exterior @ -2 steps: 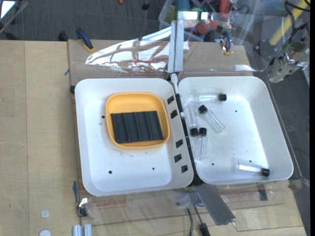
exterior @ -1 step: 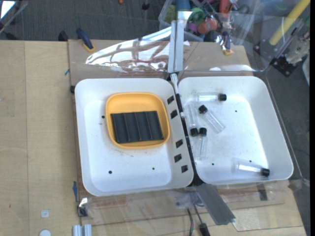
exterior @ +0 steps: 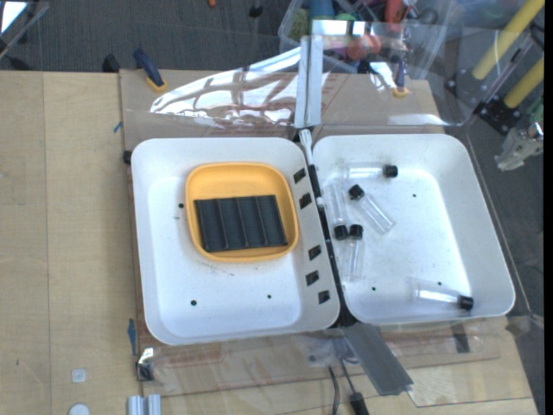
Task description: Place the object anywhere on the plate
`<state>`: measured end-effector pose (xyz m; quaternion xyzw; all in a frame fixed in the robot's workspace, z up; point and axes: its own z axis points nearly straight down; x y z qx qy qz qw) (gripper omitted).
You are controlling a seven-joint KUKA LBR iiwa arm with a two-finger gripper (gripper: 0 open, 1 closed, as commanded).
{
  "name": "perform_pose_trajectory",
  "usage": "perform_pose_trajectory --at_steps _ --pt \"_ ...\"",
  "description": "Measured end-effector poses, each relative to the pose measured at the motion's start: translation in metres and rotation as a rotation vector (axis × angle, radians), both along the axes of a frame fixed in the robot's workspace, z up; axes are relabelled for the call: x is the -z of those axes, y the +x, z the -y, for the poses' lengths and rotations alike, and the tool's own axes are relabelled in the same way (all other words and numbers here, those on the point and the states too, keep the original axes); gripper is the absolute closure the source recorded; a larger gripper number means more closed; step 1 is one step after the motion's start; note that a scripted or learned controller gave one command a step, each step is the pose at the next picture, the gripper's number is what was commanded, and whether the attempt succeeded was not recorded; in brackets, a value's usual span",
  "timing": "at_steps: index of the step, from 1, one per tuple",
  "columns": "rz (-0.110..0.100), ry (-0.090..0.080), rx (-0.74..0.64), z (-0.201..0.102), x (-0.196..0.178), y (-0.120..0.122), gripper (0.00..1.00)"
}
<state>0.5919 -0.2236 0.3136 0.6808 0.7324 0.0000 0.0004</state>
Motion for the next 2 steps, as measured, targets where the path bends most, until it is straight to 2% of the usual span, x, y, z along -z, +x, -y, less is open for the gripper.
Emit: perform_pose_trajectory --at_steps 1,2 --pt "0.004 -0.002 -0.227 -0.004 -0.082 0.075 1.00" --pt "0.000 0.001 -0.342 -0.001 0.057 0.029 1.00"
